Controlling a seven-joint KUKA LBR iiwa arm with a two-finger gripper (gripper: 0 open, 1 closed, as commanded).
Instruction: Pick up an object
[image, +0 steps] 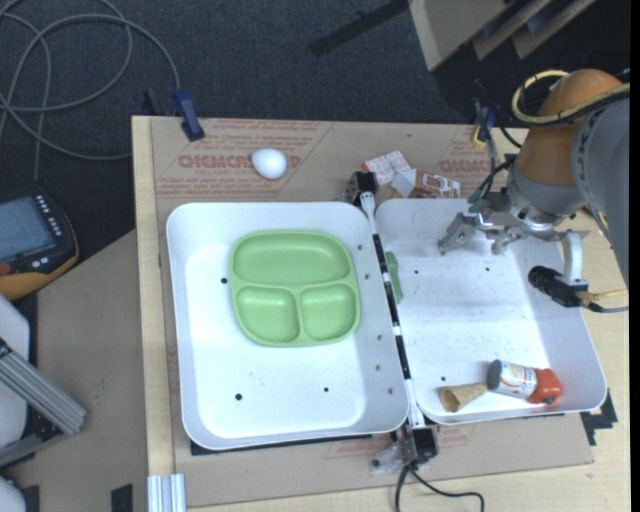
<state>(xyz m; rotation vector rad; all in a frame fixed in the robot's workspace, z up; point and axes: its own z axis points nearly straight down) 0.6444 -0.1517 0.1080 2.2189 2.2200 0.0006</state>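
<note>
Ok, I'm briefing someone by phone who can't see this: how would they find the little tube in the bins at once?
Start at the right-hand white bin, the one the grey arm reaches into. Go to its near right corner, where the tube lies on its side. It is white with a red end, unlike the tan cone-shaped piece just to its left.

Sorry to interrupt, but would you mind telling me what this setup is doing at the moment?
A grey KUKA arm with an orange band is reaching in from the right, its two-finger gripper hovering over the upper part of the right white bin with nothing between its jaws. Near that bin's bottom edge lie a small tube with a red cap and a tan cone-shaped piece, both untouched. The left white bin holds a green three-compartment plastic tray. A small white ball sits on the cardboard behind the bins.
</note>
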